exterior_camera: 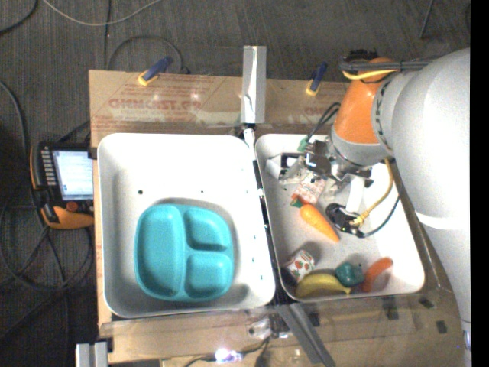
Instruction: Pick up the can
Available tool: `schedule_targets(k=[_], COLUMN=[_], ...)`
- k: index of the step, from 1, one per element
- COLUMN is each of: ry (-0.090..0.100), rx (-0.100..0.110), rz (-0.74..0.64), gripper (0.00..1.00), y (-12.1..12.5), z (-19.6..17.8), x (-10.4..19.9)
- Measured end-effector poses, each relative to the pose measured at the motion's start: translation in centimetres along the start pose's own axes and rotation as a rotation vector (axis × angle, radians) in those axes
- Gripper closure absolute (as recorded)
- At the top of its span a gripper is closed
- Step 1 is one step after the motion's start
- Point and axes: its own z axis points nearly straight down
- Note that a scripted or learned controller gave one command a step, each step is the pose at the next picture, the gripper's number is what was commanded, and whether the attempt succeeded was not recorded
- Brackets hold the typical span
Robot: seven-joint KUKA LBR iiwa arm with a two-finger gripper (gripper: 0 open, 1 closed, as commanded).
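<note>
Small white can (301,264), red and green label, lying tipped (right bin), touching banana (322,284)

Even overhead light leaves the white bins (183,147) bright and nearly washed out, while the floor around them stays dim. Detail is soft and slightly blurred; shadows inside the bins are faint.

Arm (435,128): bulky, smooth pale-grey shell, with an orange band (357,117) above the wrist. Below the band, a dark metal wrist block (336,159) carrying black cables and what looks like one greenish cable looping out.
</note>
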Motion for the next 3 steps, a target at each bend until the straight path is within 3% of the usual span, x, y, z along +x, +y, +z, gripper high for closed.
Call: schedule_targets(k=[1, 2, 3], ry=[0.010, 0.014, 0.001], rx=[0.054, -0.009, 0.092], rz=[0.077, -0.016, 0.001], gripper=[0.00, 0.00, 0.00], y=[3.5, 3.7, 7.3], z=[2.3, 1.8, 1.9], x=[-4.3, -10.1, -9.6])
